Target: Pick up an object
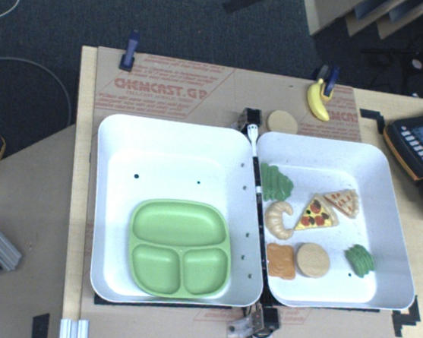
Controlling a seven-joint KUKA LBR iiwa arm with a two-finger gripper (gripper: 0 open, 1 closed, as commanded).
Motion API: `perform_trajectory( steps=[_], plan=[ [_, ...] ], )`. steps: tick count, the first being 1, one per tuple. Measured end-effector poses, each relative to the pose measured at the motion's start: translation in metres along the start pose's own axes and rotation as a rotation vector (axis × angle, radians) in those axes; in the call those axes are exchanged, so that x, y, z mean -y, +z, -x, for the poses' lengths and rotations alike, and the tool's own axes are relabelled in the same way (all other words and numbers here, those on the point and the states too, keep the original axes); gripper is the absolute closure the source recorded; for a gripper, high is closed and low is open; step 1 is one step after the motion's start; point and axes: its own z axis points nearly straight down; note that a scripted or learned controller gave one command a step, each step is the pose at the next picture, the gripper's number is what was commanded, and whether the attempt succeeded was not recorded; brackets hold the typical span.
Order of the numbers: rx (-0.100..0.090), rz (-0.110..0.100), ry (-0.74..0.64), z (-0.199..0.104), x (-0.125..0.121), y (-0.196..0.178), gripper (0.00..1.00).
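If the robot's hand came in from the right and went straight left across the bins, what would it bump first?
Going low, probably the right bin's rim. Past that, the green leafy toy lies nearest that side, then the round cracker. How high it would travel, the picture cannot tell.

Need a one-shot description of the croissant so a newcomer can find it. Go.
Start at the right white bin, the one holding toy food. Along its left wall, midway down, lies the croissant, just below the green leafy piece and left of the pizza slice. It is the only pale tan, curved crescent shape there.
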Motion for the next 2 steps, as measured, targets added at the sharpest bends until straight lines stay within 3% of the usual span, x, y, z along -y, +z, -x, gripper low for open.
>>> perform_trajectory(
  steps=[1, 2],
  plan=[
    [-0.002, -0.002, -0.005, -0.019, 0.015, 0.197, 1.0],
    [0.01, 0.024, -0.009, -0.022, -0.028, 0.129, 1.0]
  ],
)
